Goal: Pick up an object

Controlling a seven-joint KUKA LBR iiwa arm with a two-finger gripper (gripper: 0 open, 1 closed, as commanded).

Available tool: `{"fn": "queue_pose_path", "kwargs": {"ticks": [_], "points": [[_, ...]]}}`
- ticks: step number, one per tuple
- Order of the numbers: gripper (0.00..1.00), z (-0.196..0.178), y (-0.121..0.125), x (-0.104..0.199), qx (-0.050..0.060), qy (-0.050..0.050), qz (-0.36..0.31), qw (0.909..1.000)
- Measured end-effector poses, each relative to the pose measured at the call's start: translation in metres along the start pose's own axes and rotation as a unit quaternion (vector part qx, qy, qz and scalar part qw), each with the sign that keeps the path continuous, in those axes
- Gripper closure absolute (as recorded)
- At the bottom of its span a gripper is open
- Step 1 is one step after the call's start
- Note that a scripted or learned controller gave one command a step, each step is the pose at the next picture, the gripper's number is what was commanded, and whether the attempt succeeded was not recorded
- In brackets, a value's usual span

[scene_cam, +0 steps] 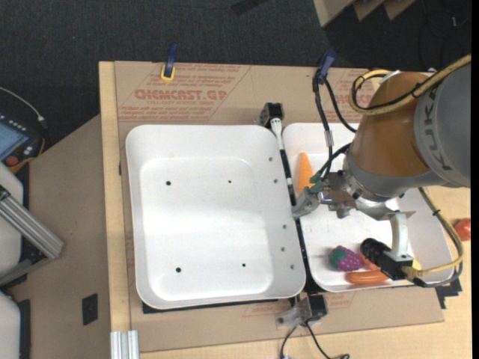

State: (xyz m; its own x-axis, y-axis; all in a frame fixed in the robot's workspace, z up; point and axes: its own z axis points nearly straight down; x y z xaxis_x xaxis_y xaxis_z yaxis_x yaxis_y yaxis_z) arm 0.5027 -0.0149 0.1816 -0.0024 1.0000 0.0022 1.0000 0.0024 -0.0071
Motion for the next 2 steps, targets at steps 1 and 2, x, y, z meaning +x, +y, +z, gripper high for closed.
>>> {"fn": "queue_pose_path", "kwargs": {"ticks": [1, 2], "points": [[0.00, -0.158, -0.023, -0.031, -0.013, -0.002, 0.002, 0.9999], [0.00, -0.235, -0.024, 0.031, -0.009, 0.000, -0.003, 1.0000]]}}
